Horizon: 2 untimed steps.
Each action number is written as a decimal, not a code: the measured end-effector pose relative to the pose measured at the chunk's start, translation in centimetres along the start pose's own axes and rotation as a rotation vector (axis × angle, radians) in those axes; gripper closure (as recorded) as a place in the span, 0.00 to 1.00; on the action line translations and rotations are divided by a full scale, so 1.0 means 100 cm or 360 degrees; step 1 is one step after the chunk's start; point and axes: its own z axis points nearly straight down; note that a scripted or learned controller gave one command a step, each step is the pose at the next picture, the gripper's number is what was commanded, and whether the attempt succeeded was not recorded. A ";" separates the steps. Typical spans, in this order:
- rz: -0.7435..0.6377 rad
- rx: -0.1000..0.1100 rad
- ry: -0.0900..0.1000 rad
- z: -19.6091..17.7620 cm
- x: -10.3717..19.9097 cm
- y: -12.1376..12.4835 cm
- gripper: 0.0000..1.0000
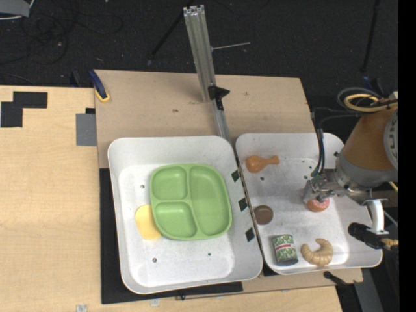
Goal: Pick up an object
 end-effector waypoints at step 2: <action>-0.0002 0.0028 0.0026 -0.119 -0.015 -0.002 1.00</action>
